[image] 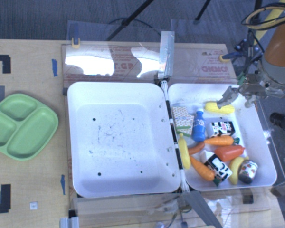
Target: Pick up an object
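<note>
From above, we are seeing the gripper [238,97] hanging over the right bin's [268,148] far edge, its fingers spread with nothing between them. Just beside it a yellow piece [220,109] is lying. Toward the bin's near right corner are sitting a blue bottle [198,126], orange carrots [218,140], and a banana [236,169]. A green tray [22,126] is resting at the bench's left edge.
</note>
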Robot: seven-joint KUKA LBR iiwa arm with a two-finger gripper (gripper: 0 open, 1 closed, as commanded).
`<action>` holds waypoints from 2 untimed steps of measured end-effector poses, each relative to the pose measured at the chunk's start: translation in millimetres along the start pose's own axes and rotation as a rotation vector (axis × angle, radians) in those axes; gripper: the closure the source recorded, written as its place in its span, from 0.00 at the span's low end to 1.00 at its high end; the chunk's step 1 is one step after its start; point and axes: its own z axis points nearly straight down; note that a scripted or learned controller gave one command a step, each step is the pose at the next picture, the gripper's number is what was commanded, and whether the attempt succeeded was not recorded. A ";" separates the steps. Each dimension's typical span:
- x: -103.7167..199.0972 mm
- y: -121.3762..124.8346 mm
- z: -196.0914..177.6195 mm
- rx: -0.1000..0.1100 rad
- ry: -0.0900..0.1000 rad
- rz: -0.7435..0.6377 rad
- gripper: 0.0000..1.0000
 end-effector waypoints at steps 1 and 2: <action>6.4 -84.4 73.9 0.000 0.000 -0.182 0.00; -27.6 -101.8 80.5 0.000 0.001 -0.367 0.00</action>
